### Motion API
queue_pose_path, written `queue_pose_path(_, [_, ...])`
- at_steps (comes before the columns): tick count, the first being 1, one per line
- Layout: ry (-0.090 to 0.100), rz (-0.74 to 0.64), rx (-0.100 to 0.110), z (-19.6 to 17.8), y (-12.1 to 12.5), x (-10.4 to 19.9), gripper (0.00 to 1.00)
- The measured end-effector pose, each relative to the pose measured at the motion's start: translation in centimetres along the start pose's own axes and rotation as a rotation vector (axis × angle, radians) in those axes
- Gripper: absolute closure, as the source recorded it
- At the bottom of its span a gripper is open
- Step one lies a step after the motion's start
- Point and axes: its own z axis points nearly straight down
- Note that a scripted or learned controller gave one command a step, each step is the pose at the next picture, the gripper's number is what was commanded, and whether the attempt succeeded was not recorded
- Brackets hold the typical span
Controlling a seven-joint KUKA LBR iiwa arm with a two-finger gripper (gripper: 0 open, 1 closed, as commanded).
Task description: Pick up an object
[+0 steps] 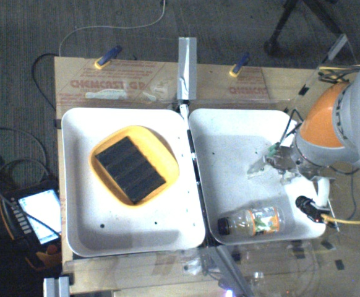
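A clear plastic bottle (254, 221) with a dark cap and a colourful label lies on its side along the front wall of the right bin (229, 135). In the left bin (81, 228) sits a yellow dish (161, 147) with a black ridged block (130, 169) resting in it. My gripper (270, 171) hangs over the right part of the right bin, a short way behind the bottle and apart from it. Its fingers are spread, and nothing is between them.
The arm's grey and orange wrist (328, 129) reaches in over the right bin's right wall. A metal post (187, 67) stands behind the seam between the bins. Two blue-and-yellow clamps (107, 57) hold the cardboard backing.
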Motion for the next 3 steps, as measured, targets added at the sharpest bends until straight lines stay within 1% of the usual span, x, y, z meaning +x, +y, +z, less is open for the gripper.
queue_pose_path(1, [-0.004, 0.086, 0.015, -9.3, 0.1, -0.2, 0.0])
queue_pose_path(2, [-0.001, -0.218, 0.017, -10.3, -5.9, -2.1, 0.0])
queue_pose_path(3, [0.0, -0.537, 0.002, 0.0, -7.4, 8.2, 0.0])
